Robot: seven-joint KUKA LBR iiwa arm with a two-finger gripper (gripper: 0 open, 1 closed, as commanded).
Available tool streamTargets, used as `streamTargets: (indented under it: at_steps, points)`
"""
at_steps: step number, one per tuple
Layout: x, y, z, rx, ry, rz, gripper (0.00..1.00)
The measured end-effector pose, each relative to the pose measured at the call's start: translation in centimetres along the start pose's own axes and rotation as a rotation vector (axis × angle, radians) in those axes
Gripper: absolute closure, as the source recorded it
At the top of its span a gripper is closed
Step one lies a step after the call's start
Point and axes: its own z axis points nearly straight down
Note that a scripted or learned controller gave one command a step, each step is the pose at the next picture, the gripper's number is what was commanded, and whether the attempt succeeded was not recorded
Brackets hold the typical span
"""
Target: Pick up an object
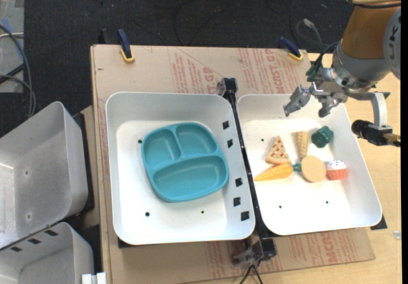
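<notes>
While the arm (370, 21) reached in over the bench, its gripper (312, 103) hung above the far part of the right bin (363, 212), fingers spread wide with nothing between them. Landmark for this entry: the pizza slice (276, 150), a small toy wedge lying near the middle of that bin. Just beside the pizza slice, on its right, stood a pale cone (301, 143); further right and slightly beyond lay a dark green piece (322, 136). Nearer the camera than the pizza slice, touching or almost touching its lower edge, lay an orange carrot-like wedge (274, 172); right of that, a tan round disc (312, 169), and right again a small red-and-white piece (336, 170). Well apart from the pizza slice, to its left across the divider, a teal sectioned plate (185, 161) lay in the left bin (127, 212). The gripper stood beyond and to the right of the pizza slice, clear of every toy and nearest the cone and the green piece. Step judged in hand: the approach, no object yet grasped or lifted. Next move, as judged: choosing one toy, centring the open fingers over it, descending to the bin floor and closing; the tight cluster called for care so that a finger would not land on a neighbour.
</notes>
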Motion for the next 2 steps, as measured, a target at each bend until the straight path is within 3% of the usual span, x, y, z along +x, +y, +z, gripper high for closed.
streamTargets:
  at_steps: [1, 2]
  points:
    - [0.0, 0.2, -0.7, -0.011, -0.002, -0.002, 0.00]
    - [-0.2, 1.2, 5.1, -0.007, -0.002, 0.000, 0.00]
